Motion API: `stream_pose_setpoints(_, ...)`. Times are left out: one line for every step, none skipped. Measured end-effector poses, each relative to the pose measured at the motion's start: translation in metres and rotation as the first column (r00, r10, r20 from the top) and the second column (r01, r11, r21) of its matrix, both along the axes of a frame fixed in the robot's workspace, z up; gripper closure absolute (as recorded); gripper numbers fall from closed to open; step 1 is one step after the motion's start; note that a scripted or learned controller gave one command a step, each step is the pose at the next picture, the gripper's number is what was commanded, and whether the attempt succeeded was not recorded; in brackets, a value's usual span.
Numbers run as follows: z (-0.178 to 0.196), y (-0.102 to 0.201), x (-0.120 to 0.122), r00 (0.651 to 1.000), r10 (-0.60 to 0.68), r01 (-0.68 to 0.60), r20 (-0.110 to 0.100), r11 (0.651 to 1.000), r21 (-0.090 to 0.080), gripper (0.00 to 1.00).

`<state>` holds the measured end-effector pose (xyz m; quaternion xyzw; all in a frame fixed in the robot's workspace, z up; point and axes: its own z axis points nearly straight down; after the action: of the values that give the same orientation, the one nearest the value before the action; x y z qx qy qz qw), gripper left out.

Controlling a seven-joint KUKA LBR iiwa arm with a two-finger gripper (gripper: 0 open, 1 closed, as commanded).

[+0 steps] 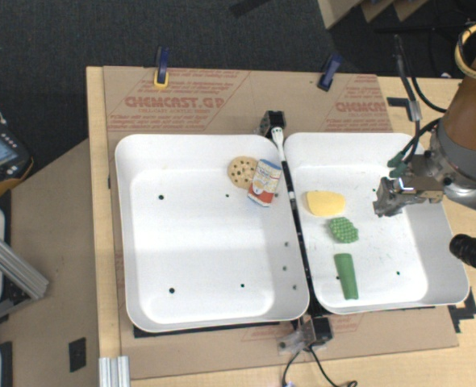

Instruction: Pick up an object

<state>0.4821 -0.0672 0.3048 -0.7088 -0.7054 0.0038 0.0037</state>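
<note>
- One fixed camera is looking down at a slant on the bench (222,87) from above, standing well back.
- It is taking in both white bins (141,216) whole, side by side.
- The arm (472,127) is entering from the right edge.

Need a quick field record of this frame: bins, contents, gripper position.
left bin: cookie and small carton, side by side near its upper right corner
right bin: yellow piece, green knobbly ball, green cylinder, in a column on its left side
gripper: over right bin, right of the yellow piece, apart from it
held: nothing seen
</note>
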Motion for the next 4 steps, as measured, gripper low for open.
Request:
stream_pose_setpoints(-0.025, -0.059, -0.004, 1.0, -0.001, 0.001, 0.006, 1.0, 0.001, 1.0)
stream_pose_setpoints(0.014, 0.008, 0.017, 1.0, 0.012, -0.012, 0.016, 1.0, -0.001, 1.0)
stream_pose_setpoints(-0.032, -0.041, -0.004, 1.0, -0.001, 0.001, 0.005, 1.0, 0.0, 1.0)
stream_pose_setpoints(-0.038, -0.106, -0.004, 1.0, -0.002, 0.002, 0.012, 1.0, -0.004, 1.0)
